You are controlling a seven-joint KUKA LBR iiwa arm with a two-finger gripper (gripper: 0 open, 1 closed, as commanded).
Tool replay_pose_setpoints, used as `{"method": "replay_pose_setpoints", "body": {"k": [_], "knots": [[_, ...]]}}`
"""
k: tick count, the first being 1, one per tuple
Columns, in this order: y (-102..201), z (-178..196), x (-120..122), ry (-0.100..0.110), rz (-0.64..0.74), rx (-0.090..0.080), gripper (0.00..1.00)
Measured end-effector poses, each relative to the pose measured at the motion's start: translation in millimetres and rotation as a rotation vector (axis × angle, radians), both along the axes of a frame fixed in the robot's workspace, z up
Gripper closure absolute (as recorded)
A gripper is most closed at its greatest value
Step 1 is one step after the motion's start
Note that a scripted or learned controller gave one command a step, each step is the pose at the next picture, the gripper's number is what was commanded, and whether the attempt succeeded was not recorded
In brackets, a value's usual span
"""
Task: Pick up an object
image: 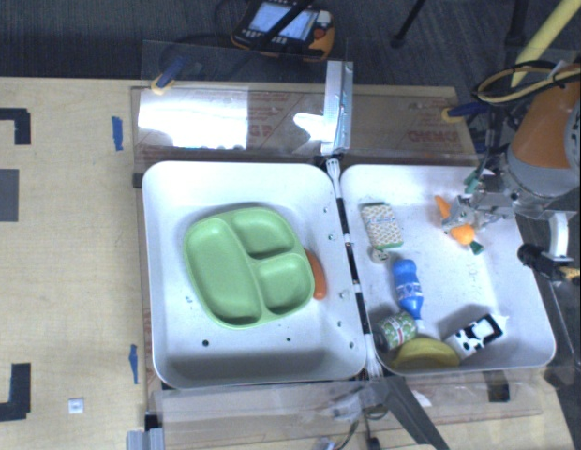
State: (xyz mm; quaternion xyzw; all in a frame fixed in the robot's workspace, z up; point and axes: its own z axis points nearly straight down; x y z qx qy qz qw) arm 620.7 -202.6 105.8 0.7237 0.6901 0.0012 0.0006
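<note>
right bin [515, 279] holds the clutter | green tray [245, 264] sits in left bin | yellow banana [426, 351] near front wall, looks light, firm, grab mid-body | blue bottle [408, 287] probably slippery | gripper [478, 204] over small orange toy [462, 232], honestly can't tell its grip

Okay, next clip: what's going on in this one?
A grey arm with an orange band reaches in from the right, its end effector low over the upper right part of the right bin, at a small orange object. Whether anything is gripped cannot be told. Also in that bin: a patterned pouch, a blue bottle, a green can, a yellow banana-like item and a black-and-white toy. The left bin holds a green divided plate.
</note>
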Motion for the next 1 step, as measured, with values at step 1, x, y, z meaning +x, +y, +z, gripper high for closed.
{"method": "replay_pose_setpoints", "body": {"k": [1], "knots": [[84.6,101.8,16.7,0.001,-0.013,-0.001,1.0]]}}
